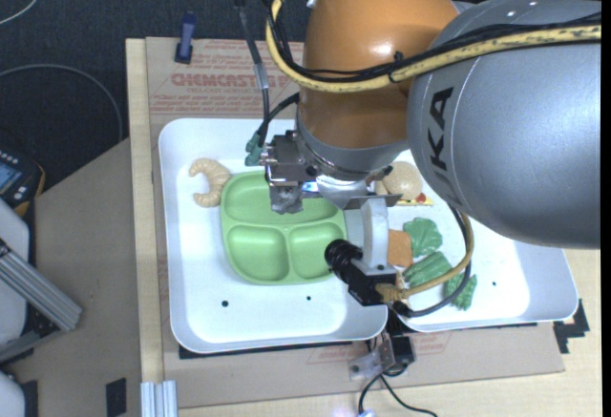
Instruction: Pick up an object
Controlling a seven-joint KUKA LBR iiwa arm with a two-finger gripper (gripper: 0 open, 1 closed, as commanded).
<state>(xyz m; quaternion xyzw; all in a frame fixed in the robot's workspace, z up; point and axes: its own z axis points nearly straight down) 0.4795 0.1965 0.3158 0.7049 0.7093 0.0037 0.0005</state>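
The arm is lowered over the left bin (191, 310), and the gripper (284, 184) is seen just above the back compartment of a green divided plate (267, 248); the step in hand is judged to be the approach to a pick, with nothing lifted yet. Whether the tool is released or clenched cannot be told, because the wrist and its cables hide that part. If the plate is the target, a grasp on its rim or on a divider wall is called for, since its floor is flat and smooth; it looks like moulded plastic with three rounded compartments. Just beside the plate's far left corner a pale beige croissant-shaped toy (208, 180) is lying, curved and matte, apart from the gripper. In the right bin (535, 305) some green leafy plastic pieces (434, 258) and an orange block (399, 251) are seen near the dividing edge, partly covered by the arm, and a pale round object (406, 181) is behind them.
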